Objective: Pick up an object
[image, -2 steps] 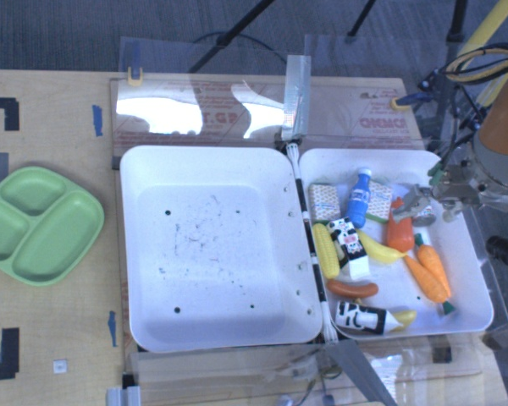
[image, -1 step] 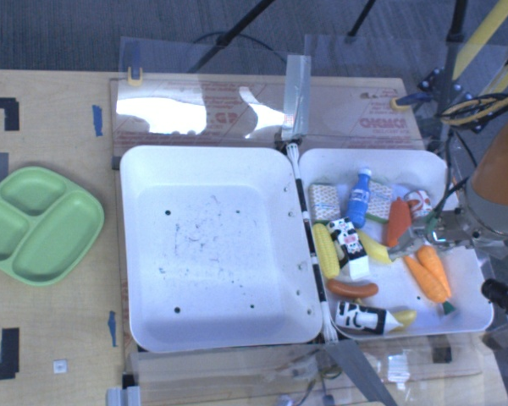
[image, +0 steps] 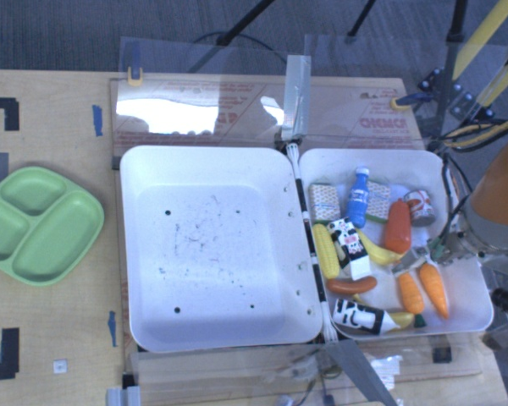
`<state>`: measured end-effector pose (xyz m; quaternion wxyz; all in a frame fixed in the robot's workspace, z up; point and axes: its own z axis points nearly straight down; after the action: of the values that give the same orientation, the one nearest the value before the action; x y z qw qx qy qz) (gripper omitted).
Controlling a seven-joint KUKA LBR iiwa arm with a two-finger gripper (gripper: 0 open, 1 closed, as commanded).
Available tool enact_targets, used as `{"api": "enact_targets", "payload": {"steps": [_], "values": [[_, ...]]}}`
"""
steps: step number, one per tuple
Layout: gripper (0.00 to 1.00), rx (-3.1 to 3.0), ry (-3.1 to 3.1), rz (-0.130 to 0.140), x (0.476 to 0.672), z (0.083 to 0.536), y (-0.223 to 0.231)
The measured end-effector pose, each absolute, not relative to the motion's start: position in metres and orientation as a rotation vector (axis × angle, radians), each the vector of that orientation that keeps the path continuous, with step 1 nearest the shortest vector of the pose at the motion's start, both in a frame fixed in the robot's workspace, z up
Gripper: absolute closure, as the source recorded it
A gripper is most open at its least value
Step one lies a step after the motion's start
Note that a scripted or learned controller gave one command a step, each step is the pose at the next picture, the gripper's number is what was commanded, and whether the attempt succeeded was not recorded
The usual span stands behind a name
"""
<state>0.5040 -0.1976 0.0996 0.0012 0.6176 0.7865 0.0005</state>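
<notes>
White right bin (image: 470, 311) is crowded; the gripper (image: 436, 250), finger state indiscernible, sits near its right wall beside two upright-lying carrots (image: 423, 290).

Red mirrored lettering shows on the clear panel (image: 381, 112) behind the bins, too small to read; no other text is legible.

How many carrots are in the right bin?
2: carrot and carrot, side by side near the right bin's front right corner. More could be hidden under the pile.
</notes>
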Motion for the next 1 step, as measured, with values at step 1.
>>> {"api": "enact_targets", "payload": {"steps": [1], "values": [[0.00, 1.630, 2.680, 0.003, 0.4808, 0.0865, -0.1753]]}}
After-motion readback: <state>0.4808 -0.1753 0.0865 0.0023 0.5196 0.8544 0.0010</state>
